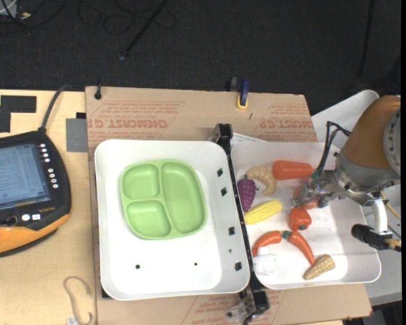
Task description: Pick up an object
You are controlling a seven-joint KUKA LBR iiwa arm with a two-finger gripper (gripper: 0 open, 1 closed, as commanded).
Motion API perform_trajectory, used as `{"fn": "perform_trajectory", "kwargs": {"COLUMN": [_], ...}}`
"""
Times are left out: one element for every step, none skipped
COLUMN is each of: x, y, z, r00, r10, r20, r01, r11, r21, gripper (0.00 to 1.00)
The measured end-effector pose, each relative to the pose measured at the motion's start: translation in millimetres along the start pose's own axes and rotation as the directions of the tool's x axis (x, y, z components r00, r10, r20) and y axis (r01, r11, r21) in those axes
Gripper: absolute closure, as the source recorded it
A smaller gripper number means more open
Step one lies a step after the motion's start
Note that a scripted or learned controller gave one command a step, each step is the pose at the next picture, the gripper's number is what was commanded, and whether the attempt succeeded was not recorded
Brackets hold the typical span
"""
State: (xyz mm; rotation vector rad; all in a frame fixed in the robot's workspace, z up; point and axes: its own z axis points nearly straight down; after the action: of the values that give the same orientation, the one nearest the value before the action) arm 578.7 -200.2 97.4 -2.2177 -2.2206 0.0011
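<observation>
The right bin [352, 266] holds toy food: an orange carrot [291, 169], a beige croissant [262, 178], a purple grape bunch [246, 193], a yellow corn cob [262, 212], a red pepper [299, 218], two red chili peppers [268, 240] [302, 246], a tan waffle cone [319, 267] and a white lump [266, 263]. My gripper [310, 193] hangs low over the bin's middle right, just above the red pepper and below the carrot. I see nothing clearly between its fingers.
The left bin [115, 263] holds a green divided plate [163, 199]. A teach pendant [20, 191] lies on the bench at far left. Cardboard [162, 117] lies under both bins. The arm [372, 147] enters from the right.
</observation>
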Motion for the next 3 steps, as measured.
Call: {"fn": "perform_trajectory", "kwargs": {"x": [-5.7,-12.7,-15.1], "y": [4.6,2.3,1.8], "z": [-62.2,-107.6,-131.2], "r00": [1.000,1.000,1.000], "r10": [0.003,0.003,0.004], "r20": [0.003,0.003,0.001], "r01": [-0.003,-0.003,-0.004], "r11": [1.000,1.000,1.000], "r21": [-0.007,-0.005,-0.004], "gripper": [1.00,1.00,1.00]}}
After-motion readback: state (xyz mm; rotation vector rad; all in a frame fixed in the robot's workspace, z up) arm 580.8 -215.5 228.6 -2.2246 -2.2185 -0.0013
